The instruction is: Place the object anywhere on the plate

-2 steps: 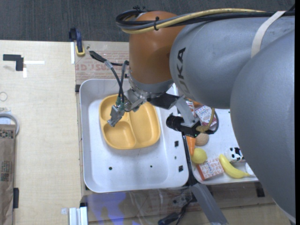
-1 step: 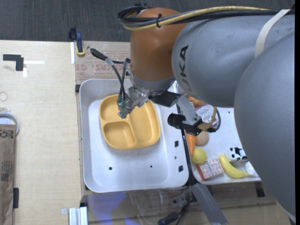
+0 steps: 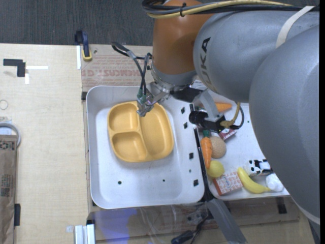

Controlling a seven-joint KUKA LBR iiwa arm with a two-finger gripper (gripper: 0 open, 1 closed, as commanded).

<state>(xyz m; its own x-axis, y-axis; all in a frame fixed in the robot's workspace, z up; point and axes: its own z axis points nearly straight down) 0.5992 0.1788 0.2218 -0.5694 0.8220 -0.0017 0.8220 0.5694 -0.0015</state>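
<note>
A yellow plate (image 3: 127, 141) with three compartments lies in the left white bin (image 3: 137, 189), toward its upper half. My gripper (image 3: 144, 105) hangs over the plate's upper rim, near the ridge between the compartments. It looks small and dark under the orange wrist band, and I cannot make out whether it carries anything. The candidate objects lie in the right bin (image 3: 246, 136): a carrot (image 3: 206, 151), a brown round item (image 3: 219, 146), a lemon (image 3: 216, 169), a banana (image 3: 251, 183) and a small box (image 3: 227, 183).
The big grey arm covers most of the right bin. A black-and-white toy (image 3: 259, 166) sits near the banana. A wall (image 3: 198, 151) divides the two bins. Bare white bin floor lies below the plate. The wooden bench (image 3: 40, 136) stretches left.
</note>
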